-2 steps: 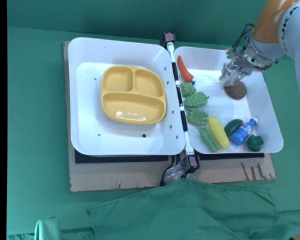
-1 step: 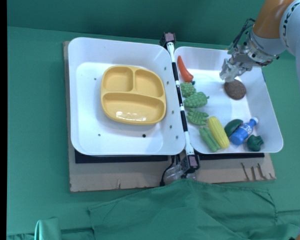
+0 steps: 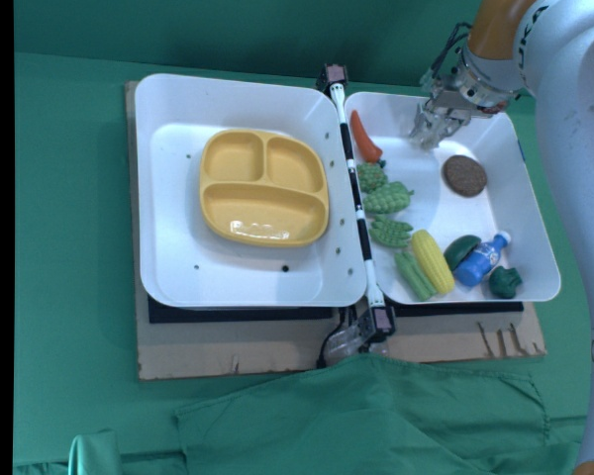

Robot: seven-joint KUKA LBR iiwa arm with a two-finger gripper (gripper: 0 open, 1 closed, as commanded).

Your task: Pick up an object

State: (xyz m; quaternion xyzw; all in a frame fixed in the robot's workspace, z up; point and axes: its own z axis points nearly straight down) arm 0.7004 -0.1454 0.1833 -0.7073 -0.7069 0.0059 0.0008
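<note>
My gripper point(image 3: 426, 137) hangs over the back of the right bin point(image 3: 530, 201), above bare white floor, with nothing seen between its fingers. A brown round patty point(image 3: 464, 175) lies just to its right and nearer the front. An orange-red carrot point(image 3: 365, 139) rests by the divider to its left. Further forward lie green leafy vegetables point(image 3: 387, 198), a yellow corn cob point(image 3: 432, 260), a blue bottle point(image 3: 481, 258), a dark green piece point(image 3: 461, 248) and a small broccoli point(image 3: 505, 282).
The left bin point(image 3: 178, 117) holds a yellow sectioned plate point(image 3: 264, 186). A black-and-white divider rail point(image 3: 351, 186) runs between the bins. Green cloth point(image 3: 376, 419) bunches at the front of the bench. The grey arm point(image 3: 574, 117) fills the right side.
</note>
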